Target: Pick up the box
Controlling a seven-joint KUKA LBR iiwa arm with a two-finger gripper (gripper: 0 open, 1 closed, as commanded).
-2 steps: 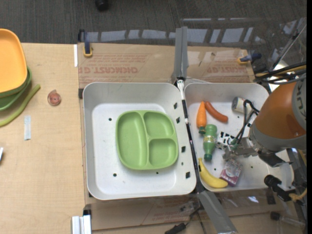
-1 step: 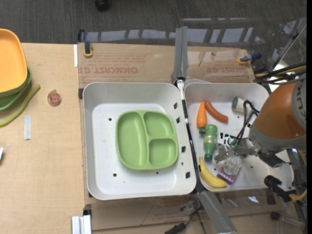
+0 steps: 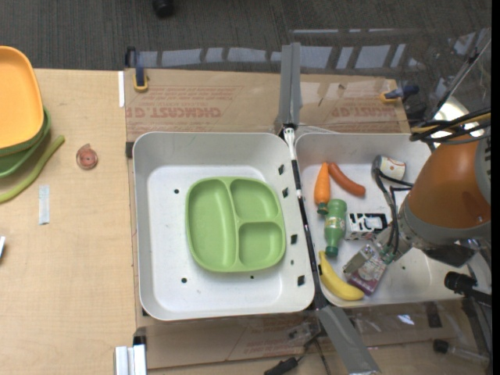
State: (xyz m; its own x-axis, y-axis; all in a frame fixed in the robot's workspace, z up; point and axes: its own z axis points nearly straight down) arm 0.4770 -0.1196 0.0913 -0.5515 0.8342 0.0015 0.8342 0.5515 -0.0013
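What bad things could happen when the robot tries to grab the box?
1. The box lies wedged among the green bottle, the banana and a shiny packet, so the robot might grab or bump the wrong thing.
2. The arm covers part of that bin, so things may get pushed around under it.

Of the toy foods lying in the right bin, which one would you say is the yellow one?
The banana, at the bin's near-left corner. The carrot and the chili beside it are orange and red, and the bottle is green.
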